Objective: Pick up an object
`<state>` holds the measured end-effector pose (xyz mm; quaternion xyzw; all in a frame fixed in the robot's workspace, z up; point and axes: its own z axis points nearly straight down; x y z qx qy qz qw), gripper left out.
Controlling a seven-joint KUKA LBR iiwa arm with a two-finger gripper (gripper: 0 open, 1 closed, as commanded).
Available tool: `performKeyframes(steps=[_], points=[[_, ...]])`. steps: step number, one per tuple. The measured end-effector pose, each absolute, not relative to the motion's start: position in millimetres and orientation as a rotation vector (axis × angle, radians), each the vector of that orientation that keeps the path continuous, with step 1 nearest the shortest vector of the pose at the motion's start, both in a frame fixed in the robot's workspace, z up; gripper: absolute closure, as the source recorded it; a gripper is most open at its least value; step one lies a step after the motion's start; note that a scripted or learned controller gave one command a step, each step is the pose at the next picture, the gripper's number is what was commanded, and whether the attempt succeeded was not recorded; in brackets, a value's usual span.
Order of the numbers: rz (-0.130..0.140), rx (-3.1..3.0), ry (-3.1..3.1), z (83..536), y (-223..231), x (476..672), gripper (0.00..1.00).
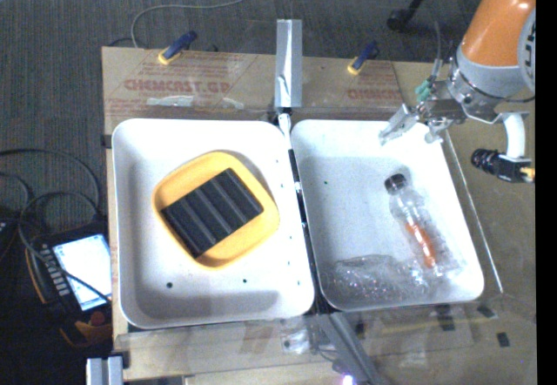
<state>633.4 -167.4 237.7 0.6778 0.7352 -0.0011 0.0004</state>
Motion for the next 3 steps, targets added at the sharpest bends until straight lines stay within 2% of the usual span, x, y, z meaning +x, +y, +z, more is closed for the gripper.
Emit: performKeyframes(steps=[1,2,3], points=[[0.007,2.063,2.369,95.7,-213.9,613.5,0.0],[0.009,2.063,2.371,104.4,-212.4,613.8,1.0],[0.002,1.93,2.48,175.0,-142.7,632.1,1.0]])
